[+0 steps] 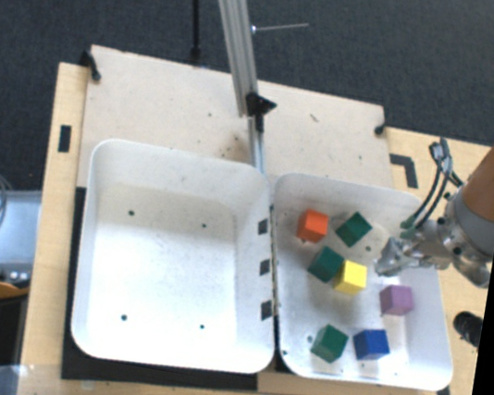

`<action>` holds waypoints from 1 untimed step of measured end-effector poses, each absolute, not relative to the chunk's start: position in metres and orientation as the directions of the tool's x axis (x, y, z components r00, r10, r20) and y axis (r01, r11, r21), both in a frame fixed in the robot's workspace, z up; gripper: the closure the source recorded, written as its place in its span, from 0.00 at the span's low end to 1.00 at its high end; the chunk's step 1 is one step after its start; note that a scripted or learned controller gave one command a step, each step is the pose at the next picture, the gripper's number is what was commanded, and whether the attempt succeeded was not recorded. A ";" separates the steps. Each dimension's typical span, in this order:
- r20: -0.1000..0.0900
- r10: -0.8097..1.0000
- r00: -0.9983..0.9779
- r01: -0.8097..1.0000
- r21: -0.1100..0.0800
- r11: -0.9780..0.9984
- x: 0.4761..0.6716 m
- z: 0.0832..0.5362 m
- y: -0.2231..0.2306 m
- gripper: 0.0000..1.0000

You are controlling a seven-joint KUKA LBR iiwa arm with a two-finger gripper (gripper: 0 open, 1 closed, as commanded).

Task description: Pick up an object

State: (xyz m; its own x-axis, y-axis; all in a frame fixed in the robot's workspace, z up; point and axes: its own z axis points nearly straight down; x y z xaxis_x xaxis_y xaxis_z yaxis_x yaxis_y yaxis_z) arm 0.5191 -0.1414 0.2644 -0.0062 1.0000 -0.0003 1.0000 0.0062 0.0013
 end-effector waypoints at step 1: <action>0.001 1.000 -0.009 1.000 0.004 0.009 0.526 0.271 -0.091 1.00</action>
State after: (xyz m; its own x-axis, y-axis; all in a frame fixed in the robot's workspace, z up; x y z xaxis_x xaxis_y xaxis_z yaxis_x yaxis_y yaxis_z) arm 0.5261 -0.0907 0.2714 -0.0088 1.0000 0.0008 1.0000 0.0088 0.0040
